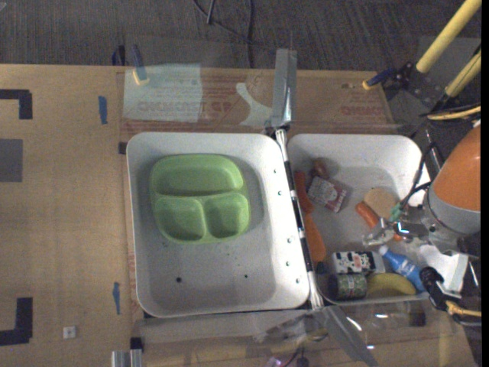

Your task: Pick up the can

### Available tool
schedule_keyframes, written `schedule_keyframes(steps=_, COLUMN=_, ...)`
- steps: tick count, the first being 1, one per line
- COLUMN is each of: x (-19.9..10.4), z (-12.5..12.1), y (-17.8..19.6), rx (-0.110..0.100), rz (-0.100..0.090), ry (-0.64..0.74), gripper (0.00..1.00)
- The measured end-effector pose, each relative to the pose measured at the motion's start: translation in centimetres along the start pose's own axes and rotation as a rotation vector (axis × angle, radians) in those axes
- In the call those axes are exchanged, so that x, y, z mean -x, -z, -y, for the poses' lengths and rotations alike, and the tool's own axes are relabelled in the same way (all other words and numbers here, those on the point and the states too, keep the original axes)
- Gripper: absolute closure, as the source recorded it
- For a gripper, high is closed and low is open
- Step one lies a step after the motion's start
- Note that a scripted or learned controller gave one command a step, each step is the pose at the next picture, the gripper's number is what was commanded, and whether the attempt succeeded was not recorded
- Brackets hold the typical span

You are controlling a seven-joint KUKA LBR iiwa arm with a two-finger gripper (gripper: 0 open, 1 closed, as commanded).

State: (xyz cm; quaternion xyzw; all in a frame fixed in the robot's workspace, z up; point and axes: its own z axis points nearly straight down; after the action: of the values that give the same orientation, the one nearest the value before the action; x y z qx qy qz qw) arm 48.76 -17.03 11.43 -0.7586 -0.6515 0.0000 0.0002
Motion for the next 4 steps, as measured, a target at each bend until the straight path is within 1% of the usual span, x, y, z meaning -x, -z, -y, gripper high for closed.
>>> schedule_keyframes(steps=1, x=-6.5, z=1.4, y=-2.6, rx=0.017, rz=0.004, ry=0.134, gripper=0.00)
schedule_keyframes(steps=2, x=-7.9, z=-6.5, y=7.3, rx=0.001, rz=0.001, ry=-0.044, gripper=0.00)
schedule_keyframes(steps=3, x=-8.0, z=-6.5, y=8.3, rx=0.002, rz=0.002, ry=-0.041, gripper=1.00)
schedule_keyframes(steps=4, x=-13.8, z=-12.3, y=19.4, rx=0.001, rz=0.001, ry=-0.267, gripper=1.00)
